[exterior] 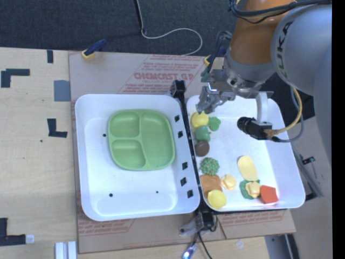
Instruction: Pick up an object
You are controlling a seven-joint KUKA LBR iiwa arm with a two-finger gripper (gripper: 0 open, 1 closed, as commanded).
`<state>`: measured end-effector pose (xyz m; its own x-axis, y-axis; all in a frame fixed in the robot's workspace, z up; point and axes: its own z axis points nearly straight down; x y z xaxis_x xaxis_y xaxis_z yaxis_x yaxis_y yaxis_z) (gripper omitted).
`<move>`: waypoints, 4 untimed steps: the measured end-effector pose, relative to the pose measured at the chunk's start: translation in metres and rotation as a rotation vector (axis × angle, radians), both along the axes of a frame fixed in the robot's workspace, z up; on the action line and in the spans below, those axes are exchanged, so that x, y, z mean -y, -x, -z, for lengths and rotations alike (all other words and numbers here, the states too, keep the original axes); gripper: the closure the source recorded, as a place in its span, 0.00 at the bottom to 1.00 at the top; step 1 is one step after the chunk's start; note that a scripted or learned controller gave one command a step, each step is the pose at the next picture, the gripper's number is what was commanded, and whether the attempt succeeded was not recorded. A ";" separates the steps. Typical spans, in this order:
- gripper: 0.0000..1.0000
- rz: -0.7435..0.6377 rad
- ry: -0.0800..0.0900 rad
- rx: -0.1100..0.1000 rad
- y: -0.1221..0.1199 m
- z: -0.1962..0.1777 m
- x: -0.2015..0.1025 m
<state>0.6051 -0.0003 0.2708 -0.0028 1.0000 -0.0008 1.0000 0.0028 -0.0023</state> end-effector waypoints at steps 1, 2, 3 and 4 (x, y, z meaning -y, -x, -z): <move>1.00 -0.001 0.000 -0.001 0.000 -0.010 -0.001; 1.00 -0.003 0.000 -0.002 0.000 -0.019 -0.001; 1.00 0.006 0.003 0.002 -0.065 0.077 0.073; 1.00 -0.004 -0.003 -0.001 -0.020 0.049 0.000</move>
